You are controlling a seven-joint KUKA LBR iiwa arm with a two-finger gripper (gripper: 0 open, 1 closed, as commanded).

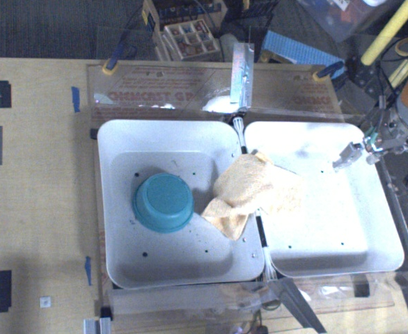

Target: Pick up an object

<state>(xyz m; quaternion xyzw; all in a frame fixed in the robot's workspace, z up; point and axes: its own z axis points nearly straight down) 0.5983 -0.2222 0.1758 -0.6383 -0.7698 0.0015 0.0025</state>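
Two shallow white plastic bins are sitting side by side on the wooden bench: left bin (113, 152), right bin (371, 249).

Grey arm is coming in over the right bin's far right corner; its two-finger gripper (351, 154) is hanging just inside that bin's right rim, well apart from both objects. Nothing is sitting between the jaws. Cannot tell whether they are spread or closed, too small and blurred.

Crumpled beige cloth (249, 193) is lying across the shared wall between the bins, bulk drooping into the left bin's right side, a thinner part trailing onto the right bin's left floor.

Teal round plastic bowl (163, 200) is resting upside down near the middle of the left bin, near the cloth but not touching.

Judging the pick as not yet started; either object is a candidate.

Risks:
- Cloth is straddling the divider, so a descent there is likely hitting the wall, or pinching one fold that slips out on lift.
- Bowl is presenting a smooth domed base; jaws are likely sliding off or shoving it sideways.
- Lifted cloth may be snagging on the rim.
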